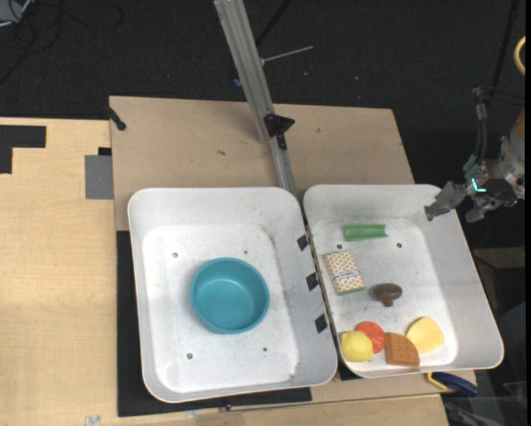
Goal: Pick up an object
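The right bin (pixel 443 264) holds a green block (pixel 364 232) at the back, a patterned box (pixel 344 272) beside the left wall and a brown mushroom-shaped piece (pixel 388 293) in the middle. Along its front lie a yellow ball (pixel 356 347), a red piece (pixel 370 333), an orange-brown slice (pixel 401 351) and a yellow wedge (pixel 425 334). My gripper (pixel 458 206) hovers over the bin's back right corner, open, with nothing between its fingers.
A teal bowl (pixel 230 295) sits in the left bin (pixel 159 216). A metal rail (pixel 252 69) slants from the back down to the gap between the bins. Black clips (pixel 312 280) line the shared wall.
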{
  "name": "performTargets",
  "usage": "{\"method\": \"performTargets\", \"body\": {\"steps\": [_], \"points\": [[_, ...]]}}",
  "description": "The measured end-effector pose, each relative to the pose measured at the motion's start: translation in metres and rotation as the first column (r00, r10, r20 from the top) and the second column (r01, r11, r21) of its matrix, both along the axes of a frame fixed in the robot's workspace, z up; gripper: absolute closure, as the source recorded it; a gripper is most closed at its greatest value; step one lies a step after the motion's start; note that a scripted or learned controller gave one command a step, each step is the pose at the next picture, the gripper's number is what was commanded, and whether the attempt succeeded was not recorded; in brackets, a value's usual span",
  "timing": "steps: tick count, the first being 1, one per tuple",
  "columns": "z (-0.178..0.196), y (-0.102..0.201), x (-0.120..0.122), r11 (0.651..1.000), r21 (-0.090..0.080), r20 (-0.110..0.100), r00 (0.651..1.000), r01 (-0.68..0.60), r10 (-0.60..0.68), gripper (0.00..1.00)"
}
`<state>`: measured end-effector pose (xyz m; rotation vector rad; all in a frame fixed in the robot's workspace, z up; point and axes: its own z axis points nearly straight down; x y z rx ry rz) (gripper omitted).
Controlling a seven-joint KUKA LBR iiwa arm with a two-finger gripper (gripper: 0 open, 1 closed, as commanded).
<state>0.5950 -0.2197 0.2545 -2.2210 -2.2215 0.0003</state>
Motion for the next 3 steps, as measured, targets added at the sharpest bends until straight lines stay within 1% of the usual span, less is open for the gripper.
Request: {"method": "performTargets", "body": {"steps": [1,2,3], "points": [[0.0,0.0,0.0,1.0,0.0,0.0,1.0,0.0,0.0,0.0],[-0.044,0.001,-0.005,1.0,0.001,-0.004,1.0,0.0,0.0,0.0],[-0.107,0.001,-0.005,1.0,0.001,-0.005,1.0,-0.001,0.001,0.0]]}}
